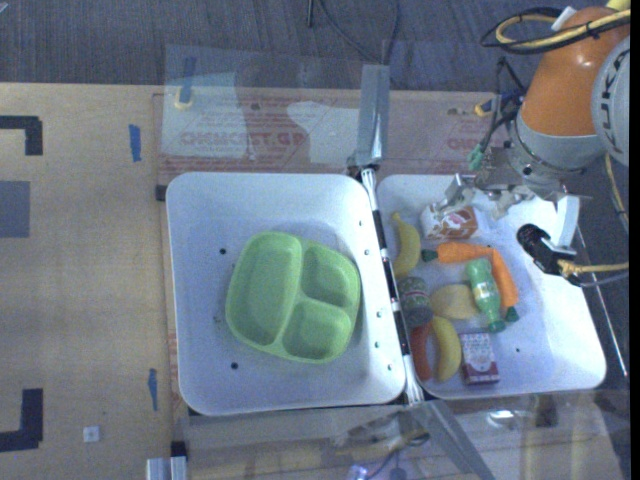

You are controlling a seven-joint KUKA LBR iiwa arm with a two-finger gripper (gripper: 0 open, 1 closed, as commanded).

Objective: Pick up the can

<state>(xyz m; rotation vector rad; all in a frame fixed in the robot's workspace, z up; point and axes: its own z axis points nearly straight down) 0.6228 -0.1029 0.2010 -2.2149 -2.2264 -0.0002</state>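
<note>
Step in hand, as I read it: approach only, nothing lifted yet. The can (413, 301) lies on its side in the right bin (570, 343), hard against the left wall by the divider between bins. It's a dark, mottled cylinder, crowded: upper banana (405, 244) just above it, potato-like lump (455, 301) touching or nearly so on its right, second banana (446, 348) and a reddish item (421, 352) just below.

Arm (570, 78) comes in from the right, orange band up top, wrist hanging over the back corner of the right bin. Pincer (480, 190) sits low above a crumpled snack bag (452, 222), well apart from the can. Can't tell if the pincer is spread or pressed together; too much glare and clutter at the tips. I see nothing pinched.

Next move, my guess: shift twd the left wall and fwd, line up across the can's short axis, drop straight down. Tight spot; wall on one side and neighbours on the other leave little room, so likely a nudge or a miss.

Other bits: carrot (478, 255), green bottle (485, 295), small red box (479, 358). Left bin (200, 218) holds a green divided tray (293, 296). Both bins rest on the tabletop (80, 298).
</note>
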